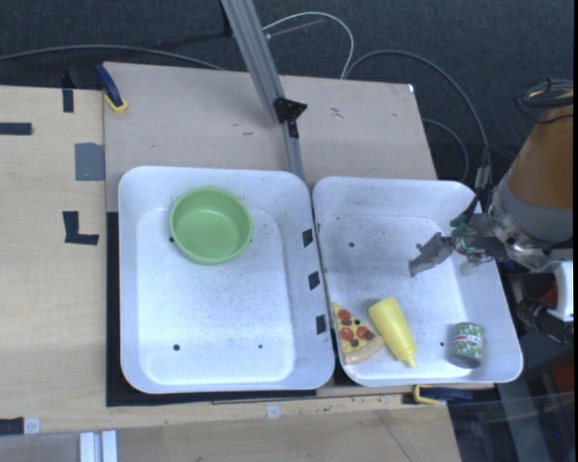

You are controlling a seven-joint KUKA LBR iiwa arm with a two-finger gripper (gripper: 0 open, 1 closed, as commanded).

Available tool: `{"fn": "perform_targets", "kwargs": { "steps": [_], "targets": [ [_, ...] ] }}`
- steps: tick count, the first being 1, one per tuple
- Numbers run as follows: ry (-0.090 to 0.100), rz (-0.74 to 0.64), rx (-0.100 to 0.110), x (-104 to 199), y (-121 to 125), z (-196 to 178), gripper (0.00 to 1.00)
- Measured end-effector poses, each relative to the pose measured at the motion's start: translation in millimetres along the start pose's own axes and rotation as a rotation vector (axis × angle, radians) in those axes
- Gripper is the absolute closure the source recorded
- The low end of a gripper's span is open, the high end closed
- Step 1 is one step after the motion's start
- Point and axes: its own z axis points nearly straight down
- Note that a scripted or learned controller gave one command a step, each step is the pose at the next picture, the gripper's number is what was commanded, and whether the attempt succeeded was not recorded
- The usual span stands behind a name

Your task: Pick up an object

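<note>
A: Seen from above at a slant: two shallow white bins side by side on a pale wooden bench. Left bin (144, 287) speckled with dark flecks, holding a round green bowl (210, 224) near its upper left corner; smooth, plastic-looking, hollow side up.

B: And in the right bin (366, 210)?

A: Three small things along the lower edge. At lower left, a toy pizza slice (352, 332), flat and wedge-shaped, tan crust with red spots, leaning against the bin's left wall. Just beside it, maybe touching, a yellow squeeze bottle (395, 328), smooth and tapered, lying on its side. Well apart, in the lower right corner, a small can (467, 344) with a green and grey label, cylindrical.

B: Position of the gripper (432, 254)?

A: Reaching in from the right edge of the frame, above the middle right of the right bin, over bare floor. Grey metal fingers pointing left, too blurred to judge how far apart; nothing visible between them. Behind it, the wrist with its orange band.

B: Anything in the way?

A: A grey metal pole slanting down from the top centre to the gap between the bins. Cables looping across the dark floor at upper right. A yellow-and-blue clamp (111, 89) at the bench's upper left.
</note>
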Motion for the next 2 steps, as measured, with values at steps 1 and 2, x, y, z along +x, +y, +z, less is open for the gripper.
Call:
{"fn": "perform_targets", "kwargs": {
  "steps": [1, 2],
  "targets": [
    [0.0, 0.0, 0.0, 0, 0, 0, 0.0],
    [0.001, 0.002, 0.007, -8, -1, 59, 0.0]
  ]
}}
